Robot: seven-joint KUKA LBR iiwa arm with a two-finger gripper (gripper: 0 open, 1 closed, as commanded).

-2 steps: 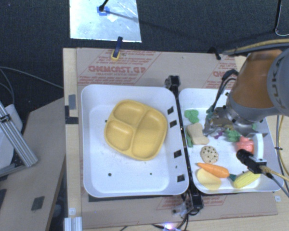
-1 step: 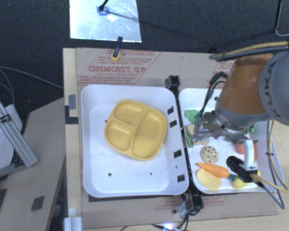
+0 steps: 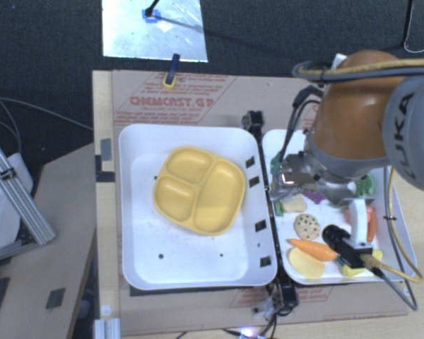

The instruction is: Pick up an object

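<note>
Arm (image 3: 353, 111): reaches over the right bin (image 3: 394, 260), covering its upper half.
Hand: cannot tell its state.
Cookie (image 3: 307, 225): in the right bin, just below the arm.
Carrot (image 3: 313, 249): just below the cookie.
Yellow plate (image 3: 198, 189): in the left bin (image 3: 138, 260), left of the cookie.

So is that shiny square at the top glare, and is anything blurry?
In the camera view, yes: the metal sheet reflects light in pale streaks; the arm, nearest the lens, looks soft, while the yellow plate stays fairly crisp and evenly lit.
</note>
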